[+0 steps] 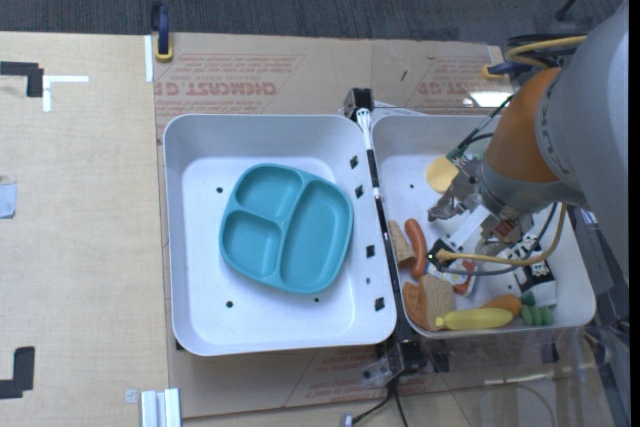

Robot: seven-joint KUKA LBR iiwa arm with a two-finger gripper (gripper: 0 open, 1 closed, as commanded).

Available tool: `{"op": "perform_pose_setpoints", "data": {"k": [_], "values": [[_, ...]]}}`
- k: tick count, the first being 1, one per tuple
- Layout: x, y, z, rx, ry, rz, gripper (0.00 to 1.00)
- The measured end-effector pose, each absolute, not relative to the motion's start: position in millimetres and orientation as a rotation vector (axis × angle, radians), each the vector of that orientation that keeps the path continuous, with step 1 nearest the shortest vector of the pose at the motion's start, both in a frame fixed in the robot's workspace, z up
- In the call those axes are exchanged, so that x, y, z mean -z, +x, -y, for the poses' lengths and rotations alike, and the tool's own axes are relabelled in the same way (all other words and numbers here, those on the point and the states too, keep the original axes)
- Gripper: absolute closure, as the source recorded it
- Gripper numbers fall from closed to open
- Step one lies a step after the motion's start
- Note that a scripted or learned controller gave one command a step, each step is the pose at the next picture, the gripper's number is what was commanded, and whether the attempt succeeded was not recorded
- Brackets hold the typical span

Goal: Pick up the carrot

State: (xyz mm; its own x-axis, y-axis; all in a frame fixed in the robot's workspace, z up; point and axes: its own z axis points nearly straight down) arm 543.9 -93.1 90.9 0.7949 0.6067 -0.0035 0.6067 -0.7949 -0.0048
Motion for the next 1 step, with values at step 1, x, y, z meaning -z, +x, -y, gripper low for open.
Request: {"op": "perform_pose_setpoints", "data": {"k": [1], "values": [[-91.3, 586.6, 143.0, -0.006, -3.033, 0.816, 0.00]]}}
